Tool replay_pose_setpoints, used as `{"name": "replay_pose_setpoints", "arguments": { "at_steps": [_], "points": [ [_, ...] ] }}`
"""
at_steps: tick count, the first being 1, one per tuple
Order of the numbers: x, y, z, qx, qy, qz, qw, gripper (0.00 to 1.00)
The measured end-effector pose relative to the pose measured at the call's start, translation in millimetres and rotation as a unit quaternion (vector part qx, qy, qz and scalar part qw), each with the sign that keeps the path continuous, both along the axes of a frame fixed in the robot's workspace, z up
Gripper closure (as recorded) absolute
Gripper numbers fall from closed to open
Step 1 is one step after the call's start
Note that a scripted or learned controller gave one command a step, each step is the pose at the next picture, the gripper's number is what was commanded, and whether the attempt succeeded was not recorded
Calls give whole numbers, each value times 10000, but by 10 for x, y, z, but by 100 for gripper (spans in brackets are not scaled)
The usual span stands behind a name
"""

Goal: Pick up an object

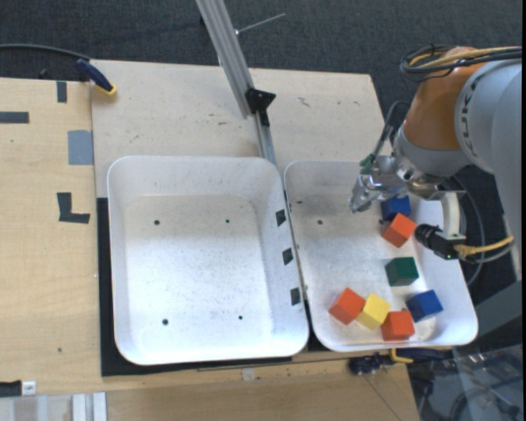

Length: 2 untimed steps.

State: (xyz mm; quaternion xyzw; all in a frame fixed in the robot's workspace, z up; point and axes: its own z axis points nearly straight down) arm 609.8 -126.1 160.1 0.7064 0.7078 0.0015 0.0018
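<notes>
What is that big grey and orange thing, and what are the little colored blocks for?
It is a robot arm, seen by a camera looking down from above. It reaches in from the right. Its end effector, the part meant for grabbing, hangs over the right bin. In that bin lie small blocks: a blue block and an orange block near it, a green block, and more by the front edge. The robot should pick one up. I see no block in it yet.
</notes>
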Motion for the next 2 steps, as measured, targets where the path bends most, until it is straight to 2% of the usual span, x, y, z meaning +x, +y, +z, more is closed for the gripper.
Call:
{"name": "replay_pose_setpoints", "arguments": {
  "at_steps": [2],
  "points": [
    [57,-13,853,-2,2,-3,10000,100]
  ]
}}
